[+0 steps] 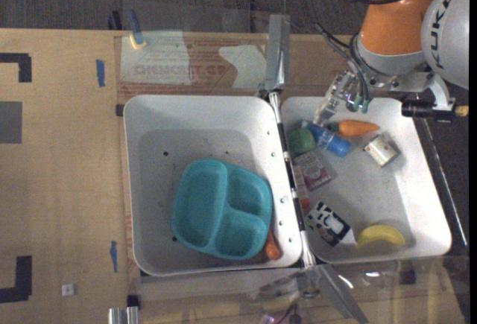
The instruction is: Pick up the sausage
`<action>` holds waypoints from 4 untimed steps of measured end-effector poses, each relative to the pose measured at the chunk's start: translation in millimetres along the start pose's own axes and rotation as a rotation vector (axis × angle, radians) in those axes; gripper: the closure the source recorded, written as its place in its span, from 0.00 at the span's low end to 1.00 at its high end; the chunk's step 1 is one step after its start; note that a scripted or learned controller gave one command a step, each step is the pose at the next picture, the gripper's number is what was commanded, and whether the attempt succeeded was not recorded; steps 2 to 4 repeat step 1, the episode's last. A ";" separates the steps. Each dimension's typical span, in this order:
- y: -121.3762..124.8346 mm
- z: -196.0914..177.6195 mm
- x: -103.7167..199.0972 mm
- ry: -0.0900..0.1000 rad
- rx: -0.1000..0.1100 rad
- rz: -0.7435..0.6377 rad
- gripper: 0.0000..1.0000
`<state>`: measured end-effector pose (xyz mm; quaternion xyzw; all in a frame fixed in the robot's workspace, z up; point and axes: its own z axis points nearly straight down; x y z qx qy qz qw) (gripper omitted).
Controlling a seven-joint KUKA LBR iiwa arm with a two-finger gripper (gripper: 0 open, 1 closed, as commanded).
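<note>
A small orange-brown sausage (272, 248) lies in the front right corner of the left bin (149, 121), tucked against the edge of a teal divided plate (222, 208). My gripper (333, 108) hangs over the back left part of the right bin (425, 188), just above a blue bottle (332, 141) and an orange carrot-like piece (358, 127). It is far from the sausage, across the wall between the bins. Nothing shows held in it.
The right bin also holds a green round item (302, 140), a flat packet (313, 170), a silver block (381, 151), a black-and-white item (328, 223) and a yellow banana (381, 235). The teal plate takes up much of the left bin's floor.
</note>
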<state>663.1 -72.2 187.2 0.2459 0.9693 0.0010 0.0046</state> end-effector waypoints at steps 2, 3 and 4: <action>-75.0 -117.6 -18.0 0.000 0.002 0.083 1.00; -75.0 -117.6 -18.0 0.000 0.002 0.083 1.00; -75.0 -117.6 -18.0 0.000 0.002 0.083 1.00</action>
